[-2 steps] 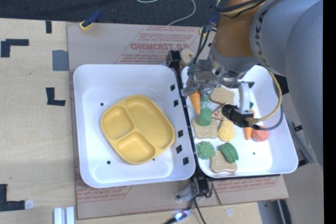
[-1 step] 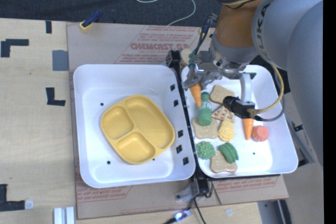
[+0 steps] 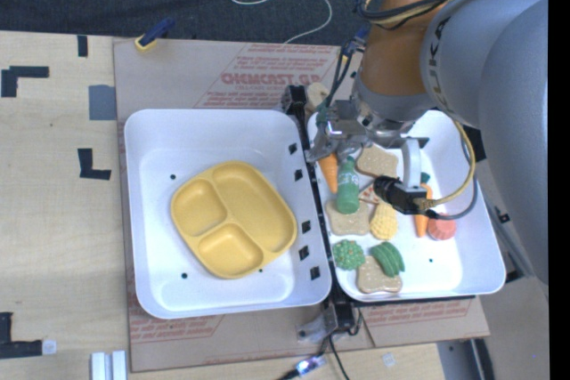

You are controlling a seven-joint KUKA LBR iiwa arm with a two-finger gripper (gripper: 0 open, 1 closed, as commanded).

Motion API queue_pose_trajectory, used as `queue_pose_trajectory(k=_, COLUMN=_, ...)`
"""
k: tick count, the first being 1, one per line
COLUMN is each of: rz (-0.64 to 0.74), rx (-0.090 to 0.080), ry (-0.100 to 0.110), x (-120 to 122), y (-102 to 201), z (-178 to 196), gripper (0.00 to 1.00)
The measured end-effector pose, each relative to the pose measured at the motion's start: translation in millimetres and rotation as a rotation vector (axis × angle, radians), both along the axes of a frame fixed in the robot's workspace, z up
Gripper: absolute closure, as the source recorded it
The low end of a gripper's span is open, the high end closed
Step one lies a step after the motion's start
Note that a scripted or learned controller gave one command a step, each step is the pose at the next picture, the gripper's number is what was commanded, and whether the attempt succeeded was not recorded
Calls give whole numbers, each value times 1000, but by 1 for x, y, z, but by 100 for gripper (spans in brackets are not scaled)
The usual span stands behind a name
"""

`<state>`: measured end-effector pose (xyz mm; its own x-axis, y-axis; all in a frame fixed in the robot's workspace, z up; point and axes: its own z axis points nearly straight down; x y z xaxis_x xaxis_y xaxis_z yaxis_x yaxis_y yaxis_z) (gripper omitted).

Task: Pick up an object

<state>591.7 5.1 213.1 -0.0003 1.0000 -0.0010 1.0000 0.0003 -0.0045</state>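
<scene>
Bins [image 3: 142, 191]: two; yellow tray [image 3: 233, 218]: one; toast slices [image 3: 378, 163]: three.

glossy yellow plastic tray [image 3: 233, 218], smooth white plastic bins [image 3: 142, 191], matt brown cardboard base [image 3: 258, 71]

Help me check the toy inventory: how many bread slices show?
3, all in the right bin: bread slice under the arm, one mid-left, one at front. Others may be hidden.
</scene>
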Motion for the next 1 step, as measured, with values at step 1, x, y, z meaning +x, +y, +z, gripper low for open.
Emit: queue_pose_trajectory(k=1, rz=1, rx=1, ry=-3, x=7, y=-7, z=4, gripper=100)
